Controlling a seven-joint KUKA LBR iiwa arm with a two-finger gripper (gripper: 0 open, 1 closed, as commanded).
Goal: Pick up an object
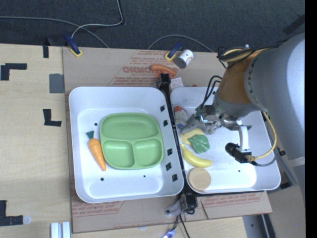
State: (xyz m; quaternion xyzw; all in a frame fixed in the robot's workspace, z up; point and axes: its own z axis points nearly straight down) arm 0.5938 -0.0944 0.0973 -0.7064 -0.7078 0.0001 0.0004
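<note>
1. Reaching in from the right, the grey arm with its orange band hangs over the right bin; its bulk hides much of that bin's far half.
2. Left of it, the left bin holds a green divided plate, with a toy carrot lying just beside the plate's left edge.
3. Low over the right bin's left part sits the gripper. Whether it is wide or narrow I cannot tell, and nothing can be seen held in it.
4. Just near of the gripper lie the likeliest targets: a yellow banana, a green leafy piece resting against it, and a round tan piece at the bin's near wall.
5. By my judgement the banana is light, stiff plastic, smooth and apt to slip; taking it across its narrow middle looks safest. The green piece seems smaller and harder to pinch cleanly.
</note>
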